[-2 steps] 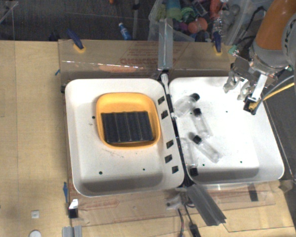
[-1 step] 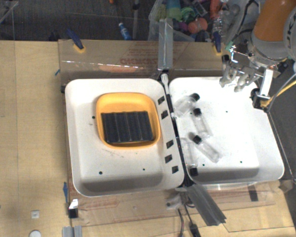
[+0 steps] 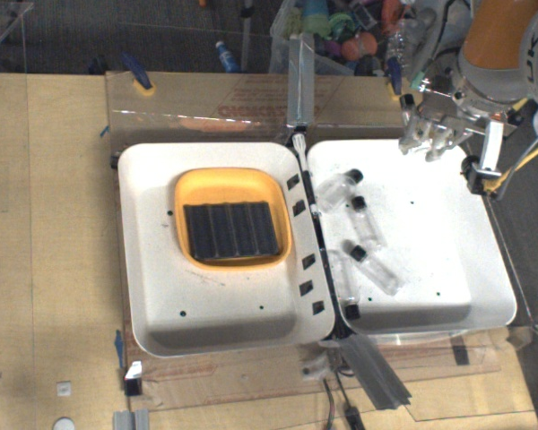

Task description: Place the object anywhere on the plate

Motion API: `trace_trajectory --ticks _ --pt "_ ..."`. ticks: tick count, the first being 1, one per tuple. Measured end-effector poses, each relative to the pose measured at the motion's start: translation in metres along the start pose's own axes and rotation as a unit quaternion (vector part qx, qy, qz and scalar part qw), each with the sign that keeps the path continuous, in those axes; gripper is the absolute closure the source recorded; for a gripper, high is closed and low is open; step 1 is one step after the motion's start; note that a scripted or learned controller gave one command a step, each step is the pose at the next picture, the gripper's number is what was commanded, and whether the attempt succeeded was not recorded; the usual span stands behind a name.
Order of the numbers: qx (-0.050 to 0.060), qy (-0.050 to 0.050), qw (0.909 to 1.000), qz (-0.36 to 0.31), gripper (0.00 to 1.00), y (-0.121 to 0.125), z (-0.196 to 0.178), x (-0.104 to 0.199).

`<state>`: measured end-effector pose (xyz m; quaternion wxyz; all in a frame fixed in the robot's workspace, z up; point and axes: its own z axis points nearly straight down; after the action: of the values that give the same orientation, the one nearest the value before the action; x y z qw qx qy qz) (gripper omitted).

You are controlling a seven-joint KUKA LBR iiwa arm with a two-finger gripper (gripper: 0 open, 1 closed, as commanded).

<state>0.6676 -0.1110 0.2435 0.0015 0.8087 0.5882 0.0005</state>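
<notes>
Camera view: gripper (image 3: 428,141) hangs empty, fingers spread. Below and left of it lie clear bottles (image 3: 370,260), light, slippery; grasp mid-body, then plate (image 3: 231,183).

You see the arm (image 3: 511,25) cut off by the top and right edges. The pincer (image 3: 428,137) is pale and blurred against the right bin's far rim (image 3: 377,148), so you cannot tell its finger spacing. The clear vials (image 3: 363,231) nearly vanish against white.
</notes>
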Motion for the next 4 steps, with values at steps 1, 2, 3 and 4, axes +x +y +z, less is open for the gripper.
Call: trace_trajectory --ticks 1,2,3,4 --pt "0.000 0.000 0.9999 -0.011 1.00 -0.001 -0.016 0.001" --pt "0.000 0.000 0.9997 -0.024 1.00 0.001 -0.034 -0.005" --pt "0.000 0.000 0.9990 -0.045 1.00 0.009 -0.056 -0.031" --pt "0.000 0.000 0.9984 -0.056 1.00 0.016 -0.073 -0.050"
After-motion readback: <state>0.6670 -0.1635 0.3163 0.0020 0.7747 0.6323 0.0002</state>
